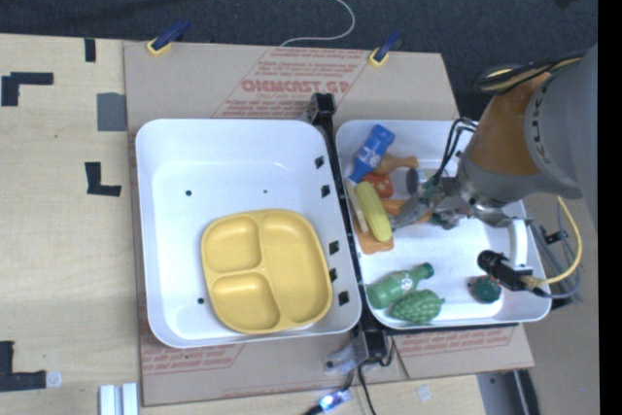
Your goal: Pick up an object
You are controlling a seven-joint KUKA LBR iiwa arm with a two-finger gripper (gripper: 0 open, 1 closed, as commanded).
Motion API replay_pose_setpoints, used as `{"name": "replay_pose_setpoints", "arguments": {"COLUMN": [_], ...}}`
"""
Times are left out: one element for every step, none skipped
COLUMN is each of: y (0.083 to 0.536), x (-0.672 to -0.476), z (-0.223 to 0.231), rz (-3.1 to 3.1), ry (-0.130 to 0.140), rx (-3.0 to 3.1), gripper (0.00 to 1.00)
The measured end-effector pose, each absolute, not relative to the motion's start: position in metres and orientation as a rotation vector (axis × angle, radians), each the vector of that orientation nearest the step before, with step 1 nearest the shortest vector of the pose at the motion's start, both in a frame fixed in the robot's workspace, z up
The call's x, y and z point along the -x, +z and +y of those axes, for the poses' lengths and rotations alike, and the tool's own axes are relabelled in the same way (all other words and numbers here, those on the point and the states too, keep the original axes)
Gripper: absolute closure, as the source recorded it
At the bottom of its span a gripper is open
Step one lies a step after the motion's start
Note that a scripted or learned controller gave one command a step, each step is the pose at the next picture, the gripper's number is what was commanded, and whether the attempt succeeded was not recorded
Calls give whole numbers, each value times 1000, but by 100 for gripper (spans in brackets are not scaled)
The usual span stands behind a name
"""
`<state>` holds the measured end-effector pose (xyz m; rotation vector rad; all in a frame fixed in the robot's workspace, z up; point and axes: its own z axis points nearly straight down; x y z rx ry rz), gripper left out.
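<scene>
Yellow corn cob [374, 212], bumpy and oblong, lying lengthwise near-to-far in right bin [505, 311]. Gripper [413, 209] just beside it; finger state impossible to tell.

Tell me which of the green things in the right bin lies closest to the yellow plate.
The green bottle, lying on its side. The bumpy green fruit sits just right of it; the dark green piece lies farther right.

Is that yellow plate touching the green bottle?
Apart. The camera view shows the yellow plate in the left bin, the green bottle in the right bin.
</scene>
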<state>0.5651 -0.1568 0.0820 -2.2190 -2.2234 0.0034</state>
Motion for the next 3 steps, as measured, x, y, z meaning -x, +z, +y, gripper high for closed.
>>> {"name": "replay_pose_setpoints", "arguments": {"y": [95,141,204], "x": [-566,-563,-567], "z": [-157,-148,-149], "rz": [-2224,-2224,-2227], "ry": [2,-2,-4], "rx": [2220,2220,2222], "gripper": [100,100,100]}}
